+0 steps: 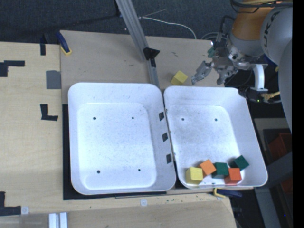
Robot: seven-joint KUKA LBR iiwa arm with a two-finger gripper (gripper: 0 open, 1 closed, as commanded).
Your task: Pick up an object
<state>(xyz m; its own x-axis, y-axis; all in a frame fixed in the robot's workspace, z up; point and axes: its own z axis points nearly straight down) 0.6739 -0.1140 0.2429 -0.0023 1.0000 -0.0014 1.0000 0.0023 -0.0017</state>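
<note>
Gripper [213, 76], fingers spread and holding nothing, above the counter [104, 56] beyond the right bin [251, 127]; yellow block [179, 77] just left; five blocks [216, 170] in bin's near-right corner.

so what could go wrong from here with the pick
1. The tool sits above the far rim of the right bin, while the blocks cluster in its near corner, so a straight descent likely grabs nothing.
2. The orange block, green block and red block touch, leaving little finger room.
3. The yellow block lying outside the bins could draw a grasp onto the bench.
</note>
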